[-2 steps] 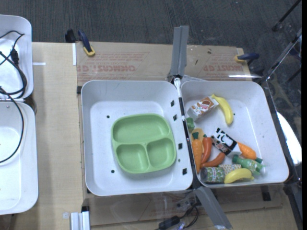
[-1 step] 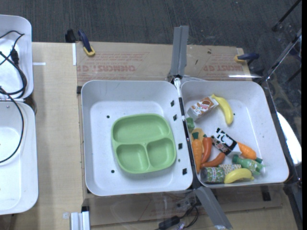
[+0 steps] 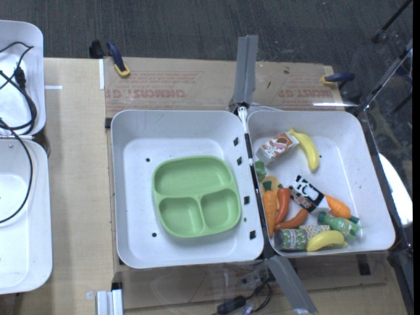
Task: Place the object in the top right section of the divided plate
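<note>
While the green divided plate (image 3: 195,195) lies in the left bin (image 3: 128,176), toy foods (image 3: 308,218) crowd the right bin (image 3: 357,143) beside it; one banana (image 3: 307,149) slants, its far end nearer the plate.

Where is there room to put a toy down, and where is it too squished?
The green divided plate has all three sections bare. White floor shows around it in the left bin. In the right bin, the floor right of the upper banana is free. It is crowded along that bin's lower left, where carrots, a can and another banana pile together.
</note>
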Motion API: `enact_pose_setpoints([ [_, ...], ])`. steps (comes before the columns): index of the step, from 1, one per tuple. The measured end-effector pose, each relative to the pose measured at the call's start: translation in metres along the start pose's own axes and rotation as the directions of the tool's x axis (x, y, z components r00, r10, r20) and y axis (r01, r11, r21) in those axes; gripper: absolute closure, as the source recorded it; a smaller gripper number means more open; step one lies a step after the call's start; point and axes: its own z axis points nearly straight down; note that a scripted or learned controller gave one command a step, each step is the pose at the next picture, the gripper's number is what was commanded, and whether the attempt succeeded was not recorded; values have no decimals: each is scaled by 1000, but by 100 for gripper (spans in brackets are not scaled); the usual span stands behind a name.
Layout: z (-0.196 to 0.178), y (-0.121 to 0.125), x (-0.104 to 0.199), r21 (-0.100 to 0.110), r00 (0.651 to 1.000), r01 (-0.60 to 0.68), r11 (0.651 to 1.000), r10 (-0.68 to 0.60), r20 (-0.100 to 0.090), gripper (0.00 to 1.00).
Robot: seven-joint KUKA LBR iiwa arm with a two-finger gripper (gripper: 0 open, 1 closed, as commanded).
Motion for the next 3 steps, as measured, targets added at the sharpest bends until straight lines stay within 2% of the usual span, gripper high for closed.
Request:
enact_pose_setpoints([
  [1, -9, -1, -2, 2, 1000, -2, 1000, 2, 4, 100],
  [2, -9, -1, -2, 2, 1000, -2, 1000, 2, 3, 0],
  [3, 29, -1, -1, -18, 700, 714, 700, -714, -1, 0],
])
